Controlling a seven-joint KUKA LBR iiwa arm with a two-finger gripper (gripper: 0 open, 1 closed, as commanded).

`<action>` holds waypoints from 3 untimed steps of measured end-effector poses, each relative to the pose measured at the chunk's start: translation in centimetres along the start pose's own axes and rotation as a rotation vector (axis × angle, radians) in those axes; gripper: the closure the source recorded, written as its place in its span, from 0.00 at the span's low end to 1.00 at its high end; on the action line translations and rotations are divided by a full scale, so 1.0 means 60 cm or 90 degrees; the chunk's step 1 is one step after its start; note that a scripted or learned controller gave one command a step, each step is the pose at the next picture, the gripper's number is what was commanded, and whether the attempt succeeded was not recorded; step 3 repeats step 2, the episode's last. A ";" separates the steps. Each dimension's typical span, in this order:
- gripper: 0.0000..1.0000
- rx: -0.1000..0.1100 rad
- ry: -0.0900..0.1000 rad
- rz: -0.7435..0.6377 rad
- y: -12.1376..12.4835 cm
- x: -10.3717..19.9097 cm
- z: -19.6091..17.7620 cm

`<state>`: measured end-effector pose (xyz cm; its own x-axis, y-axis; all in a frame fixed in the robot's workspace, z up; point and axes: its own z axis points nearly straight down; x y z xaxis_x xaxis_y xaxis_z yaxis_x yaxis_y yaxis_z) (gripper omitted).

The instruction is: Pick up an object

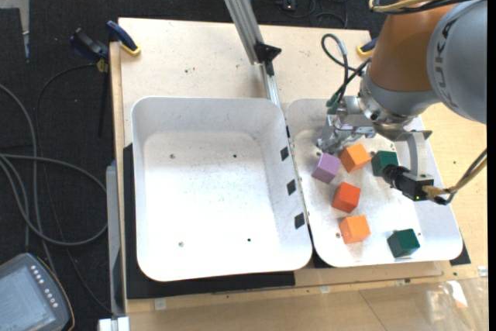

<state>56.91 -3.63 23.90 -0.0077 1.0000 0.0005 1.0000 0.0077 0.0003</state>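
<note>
1. A lilac cube (327,167) lies in the right bin (442,232), close to its left wall and toward the far edge, tilted so one corner points at the near side.
2. An orange cube (356,156) sits just beside the lilac one, on its right and slightly farther back.
3. A dark green cube (384,163) lies right of that orange cube, partly hidden by the arm.
4. A red-orange cube (346,197) rests near the bin's middle.
5. Another orange cube (355,229) sits just nearer than it.
6. A second dark green cube (403,243) lies toward the bin's near right corner.
</note>
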 end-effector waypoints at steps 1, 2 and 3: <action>1.00 0.000 0.000 0.000 0.028 0.089 0.014; 1.00 -0.001 0.000 0.000 0.074 0.158 0.027; 1.00 -0.001 0.000 0.000 0.074 0.158 0.027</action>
